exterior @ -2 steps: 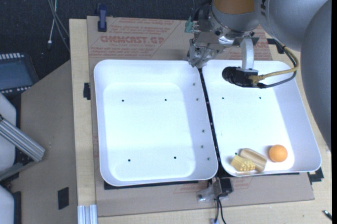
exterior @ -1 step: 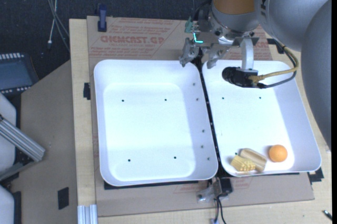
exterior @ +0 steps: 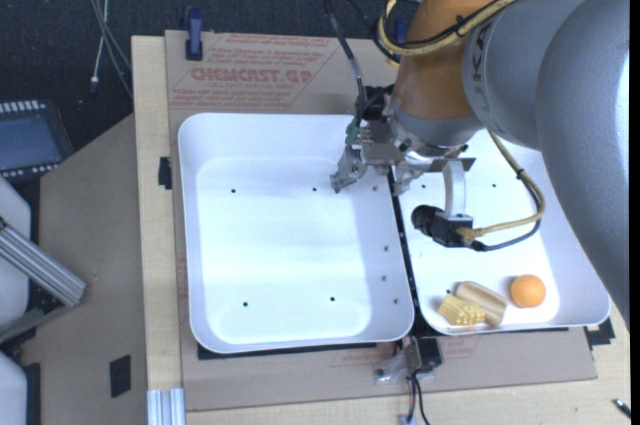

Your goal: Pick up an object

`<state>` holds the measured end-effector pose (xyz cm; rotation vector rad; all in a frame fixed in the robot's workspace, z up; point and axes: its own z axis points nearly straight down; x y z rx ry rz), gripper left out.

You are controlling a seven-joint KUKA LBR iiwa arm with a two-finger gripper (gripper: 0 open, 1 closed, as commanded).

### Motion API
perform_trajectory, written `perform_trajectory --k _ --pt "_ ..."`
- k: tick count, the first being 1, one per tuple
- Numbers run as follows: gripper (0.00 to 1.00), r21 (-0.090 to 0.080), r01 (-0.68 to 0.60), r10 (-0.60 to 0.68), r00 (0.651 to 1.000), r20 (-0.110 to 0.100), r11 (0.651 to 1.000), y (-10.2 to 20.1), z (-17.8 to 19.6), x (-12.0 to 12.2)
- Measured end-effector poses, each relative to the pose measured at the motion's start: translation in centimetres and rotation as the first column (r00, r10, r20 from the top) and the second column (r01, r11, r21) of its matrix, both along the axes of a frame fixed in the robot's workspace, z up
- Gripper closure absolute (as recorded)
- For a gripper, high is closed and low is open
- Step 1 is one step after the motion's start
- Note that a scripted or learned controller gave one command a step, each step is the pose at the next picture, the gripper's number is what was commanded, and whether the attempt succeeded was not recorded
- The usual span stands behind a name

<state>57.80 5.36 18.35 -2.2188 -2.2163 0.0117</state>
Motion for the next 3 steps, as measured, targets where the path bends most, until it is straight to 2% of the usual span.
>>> perform_trajectory --k 1,2,3 --pt "0.0 0.001 0.003 -0.003 1.0 0.009 1.0 -5.3 0.5 -4.1" --pt "0.0 0.001 -0.001 0.001 1.0 0.016 1.0 -7.3 6.2 3.1" --pt "0.0 0.002 -0.002 0.002 1.0 0.003 1.0 -5.6 0.2 -3.7"
